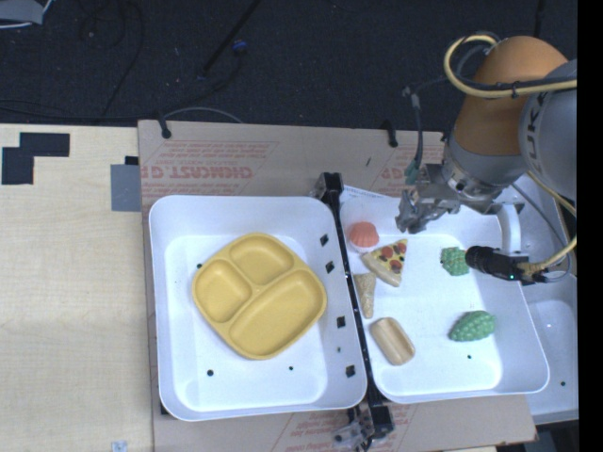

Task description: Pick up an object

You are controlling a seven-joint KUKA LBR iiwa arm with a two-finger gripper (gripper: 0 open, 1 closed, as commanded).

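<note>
I see the left bin well left of the fingers, holding a yellow divided plate with bare floor around it. The right bin has open floor among its pieces: a pink round toy and a pizza slice just left of and below the fingers, a bread roll further below, two green pieces to their right. My gripper hangs over the bin's far edge, nothing between its fingers; their spacing I cannot tell. Cardboard underlies both bins.
</note>
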